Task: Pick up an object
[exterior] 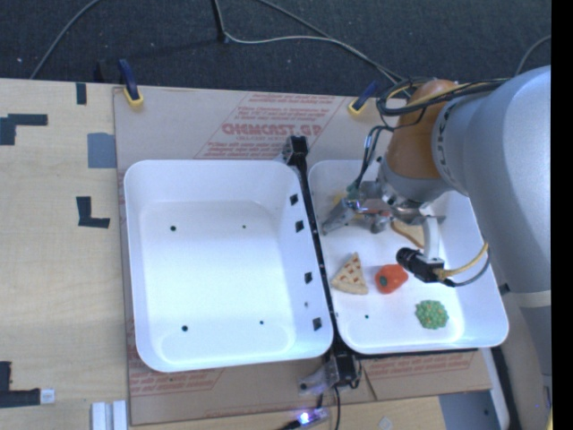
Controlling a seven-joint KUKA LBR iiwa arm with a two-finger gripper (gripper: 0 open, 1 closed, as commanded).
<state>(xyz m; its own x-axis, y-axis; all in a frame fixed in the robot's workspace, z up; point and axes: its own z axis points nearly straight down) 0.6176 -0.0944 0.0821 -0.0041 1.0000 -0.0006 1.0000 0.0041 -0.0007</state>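
Note:
My gripper (347, 214) hangs low over the back left part of the right bin (483, 325), close to the divider between the bins. In front of it lie a tan pizza-slice wedge (350, 274) and a small red pepper (390, 279) side by side. A green broccoli piece (431, 313) sits nearer the front right corner. A yellowish object (409, 234) peeks out from under the wrist, mostly hidden. Nothing is visibly between the gripper's tips.
The left bin (143, 240) is bare white with a few dark dots on its floor. Black clips (309, 231) line the shared wall between the bins. A black cable fitting (419, 264) with a yellow hose juts from the arm over the right bin.

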